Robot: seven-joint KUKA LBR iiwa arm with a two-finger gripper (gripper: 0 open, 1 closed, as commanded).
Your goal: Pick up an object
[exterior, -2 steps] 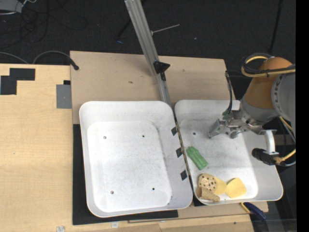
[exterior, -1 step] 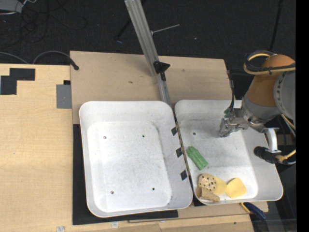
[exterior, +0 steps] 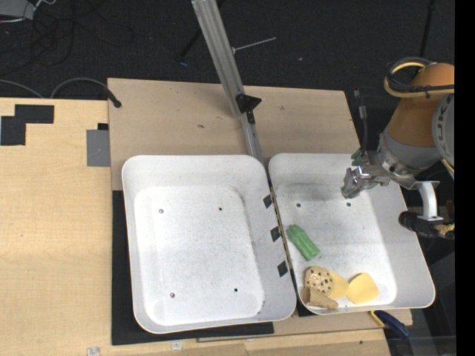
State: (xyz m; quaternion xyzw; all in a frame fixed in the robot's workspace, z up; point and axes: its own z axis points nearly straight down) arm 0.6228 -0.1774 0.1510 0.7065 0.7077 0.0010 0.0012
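Note:
The right bin holds a green oblong object near its left wall. At its front edge lie a speckled tan cookie-like piece and a yellow wedge, close together. My gripper hangs over the bin's back right part, well behind and to the right of the green object. Nothing shows under its tip.
The left bin sits beside the right one, with black clips along the shared wall. A slanted metal rail rises behind the bins. The arm's body and a black cable fitting stand over the right bin's right rim.

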